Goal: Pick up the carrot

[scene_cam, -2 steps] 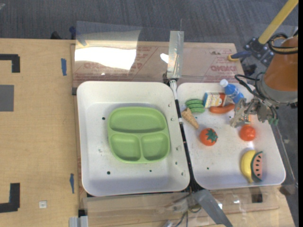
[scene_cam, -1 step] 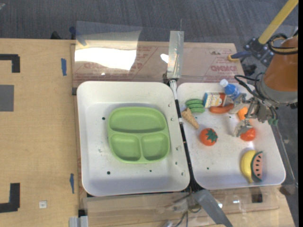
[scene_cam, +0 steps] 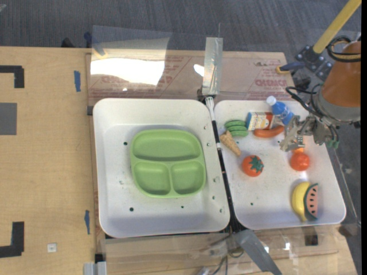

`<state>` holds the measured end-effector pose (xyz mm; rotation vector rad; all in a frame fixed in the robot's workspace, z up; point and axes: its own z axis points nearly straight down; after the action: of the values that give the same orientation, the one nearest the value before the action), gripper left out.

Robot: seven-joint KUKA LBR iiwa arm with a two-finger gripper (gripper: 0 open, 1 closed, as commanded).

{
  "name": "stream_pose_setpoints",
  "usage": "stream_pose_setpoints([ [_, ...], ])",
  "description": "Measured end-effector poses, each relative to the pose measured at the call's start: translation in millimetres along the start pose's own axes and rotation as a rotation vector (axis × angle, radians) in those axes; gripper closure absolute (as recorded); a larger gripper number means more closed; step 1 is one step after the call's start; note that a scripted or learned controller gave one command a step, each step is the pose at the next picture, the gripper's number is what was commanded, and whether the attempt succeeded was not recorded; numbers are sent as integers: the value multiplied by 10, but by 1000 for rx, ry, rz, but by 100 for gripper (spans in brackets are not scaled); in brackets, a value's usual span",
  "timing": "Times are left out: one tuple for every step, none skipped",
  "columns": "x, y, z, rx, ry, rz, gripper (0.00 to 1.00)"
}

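Orange carrot (scene_cam: 268, 133) lay in the right bin (scene_cam: 335, 208), touching the carton (scene_cam: 258, 121); the end effector (scene_cam: 293, 140) hung just right of the carrot, above an orange ball (scene_cam: 300, 161); its finger spread could not be determined.

Lab: plywood bench (scene_cam: 46, 153), taped markers (scene_cam: 77, 80).

Bright, even overhead light fell across the desk (scene_cam: 40, 153), with strong white glare on the clear plastic sheet (scene_cam: 129, 67) up and far left of the tool (scene_cam: 295, 139). Shadows stayed soft and short. Focus was slightly soft throughout.
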<state>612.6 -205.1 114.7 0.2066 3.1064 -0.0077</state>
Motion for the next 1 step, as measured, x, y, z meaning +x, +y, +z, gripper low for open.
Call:
stream_pose_setpoints([
  [3,3,8,-1,1,0,0],
])
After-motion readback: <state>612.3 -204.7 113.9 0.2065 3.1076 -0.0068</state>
